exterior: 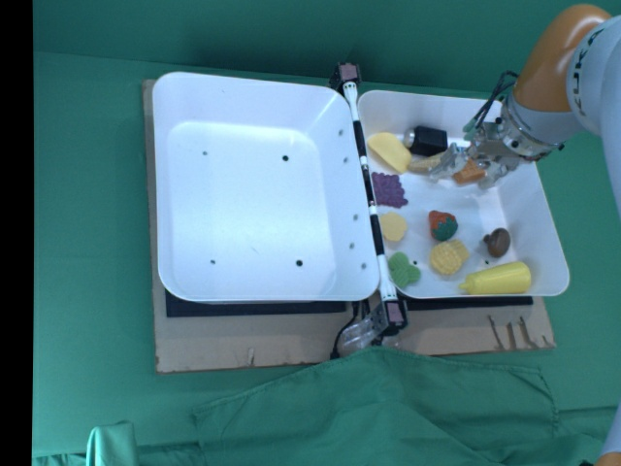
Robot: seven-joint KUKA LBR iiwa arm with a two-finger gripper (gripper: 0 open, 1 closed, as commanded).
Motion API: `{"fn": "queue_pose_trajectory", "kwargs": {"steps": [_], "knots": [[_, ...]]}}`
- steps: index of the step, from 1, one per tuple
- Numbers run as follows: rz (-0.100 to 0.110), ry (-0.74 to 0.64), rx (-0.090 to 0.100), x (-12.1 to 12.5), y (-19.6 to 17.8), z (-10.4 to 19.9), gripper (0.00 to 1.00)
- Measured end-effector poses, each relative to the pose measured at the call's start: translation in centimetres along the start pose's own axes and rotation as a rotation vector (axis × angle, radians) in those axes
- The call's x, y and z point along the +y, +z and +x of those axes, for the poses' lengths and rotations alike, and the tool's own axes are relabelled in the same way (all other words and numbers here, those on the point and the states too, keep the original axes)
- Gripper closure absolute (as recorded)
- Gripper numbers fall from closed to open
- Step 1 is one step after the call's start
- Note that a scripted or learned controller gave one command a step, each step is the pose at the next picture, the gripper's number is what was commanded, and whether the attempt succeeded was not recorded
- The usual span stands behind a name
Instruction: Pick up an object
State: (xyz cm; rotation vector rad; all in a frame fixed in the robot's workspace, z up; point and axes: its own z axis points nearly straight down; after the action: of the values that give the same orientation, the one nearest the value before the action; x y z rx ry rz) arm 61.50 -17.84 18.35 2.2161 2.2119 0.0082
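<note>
My gripper [468,166] is down in the back part of the right bin [543,223], coming in from the right. A small orange piece [471,174] lies directly under its tip, partly hidden by it. Just left of it are a tan piece [423,163], a black block [428,140] and a yellow wedge [388,150]. Nearer the front lie purple grapes [389,189], a pale yellow round [393,226], a red and green strawberry [443,224], a yellow knobbly round [448,256], a brown piece [497,242], a green piece [404,271] and a yellow bottle [497,279].
The left bin [257,187] sits beside the right one, with a black and white divider bar [367,187] between them. Both rest on a cardboard sheet [243,352] on green cloth. A fold of green fabric [388,406] lies at the front.
</note>
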Motion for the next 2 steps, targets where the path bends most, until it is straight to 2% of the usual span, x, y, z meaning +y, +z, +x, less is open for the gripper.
{"fn": "queue_pose_trajectory", "kwargs": {"steps": [1, 2], "knots": [[-0.006, 0.0, 0.0, -0.9, -0.1, -0.7, 0.0], [0.005, -0.001, -0.002, 3.0, 0.1, -1.1, 0.0]]}}
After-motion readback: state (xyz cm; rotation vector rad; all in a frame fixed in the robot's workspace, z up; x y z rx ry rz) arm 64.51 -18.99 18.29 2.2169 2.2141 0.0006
